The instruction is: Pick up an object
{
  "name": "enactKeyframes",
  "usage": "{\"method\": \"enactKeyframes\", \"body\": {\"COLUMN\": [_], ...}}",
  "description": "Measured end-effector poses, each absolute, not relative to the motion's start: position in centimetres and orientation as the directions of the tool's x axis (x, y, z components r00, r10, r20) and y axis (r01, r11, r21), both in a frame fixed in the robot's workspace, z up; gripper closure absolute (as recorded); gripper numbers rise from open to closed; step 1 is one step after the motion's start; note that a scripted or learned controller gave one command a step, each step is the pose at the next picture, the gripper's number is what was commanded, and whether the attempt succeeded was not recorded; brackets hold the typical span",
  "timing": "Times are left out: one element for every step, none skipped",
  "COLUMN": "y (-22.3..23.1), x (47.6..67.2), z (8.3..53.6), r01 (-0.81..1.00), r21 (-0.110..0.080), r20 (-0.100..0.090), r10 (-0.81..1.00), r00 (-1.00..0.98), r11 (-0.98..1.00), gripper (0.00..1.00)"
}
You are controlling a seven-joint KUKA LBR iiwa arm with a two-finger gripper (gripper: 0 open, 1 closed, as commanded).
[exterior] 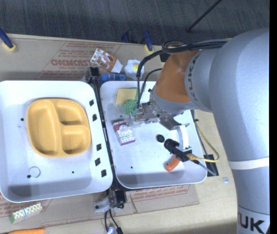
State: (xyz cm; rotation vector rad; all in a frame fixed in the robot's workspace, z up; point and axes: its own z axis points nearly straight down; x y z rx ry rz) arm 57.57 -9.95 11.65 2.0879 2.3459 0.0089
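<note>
My gripper (139, 114) is low in the right bin (143, 179), near its upper middle, under the grey arm with its orange band. A small green object (129, 106) lies right against the gripper's left side; whether it is held is hidden. A flat yellow square (123, 96) lies just behind the green object. On the bin floor, a little left of and below the gripper, rests a red and white packet (125, 133). An orange piece (172, 164) lies near the bin's front right.
The left bin (11, 179) holds a yellow divided tray (59, 126). Behind the bins lie a snack packet (102, 58), a blue item (112, 76) and a white item (131, 65). Blue clamps (4, 38) grip the bench's back edge. A wrapped sweet (26, 212) lies front left.
</note>
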Motion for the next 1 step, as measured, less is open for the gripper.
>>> {"method": "enactKeyframes", "body": {"y": [-9.94], "x": [57.57], "z": [11.64], "r01": [0.993], "r21": [0.005], "r20": [0.003], "r10": [0.993], "r00": [-0.116], "r11": [0.116], "gripper": [0.00]}}
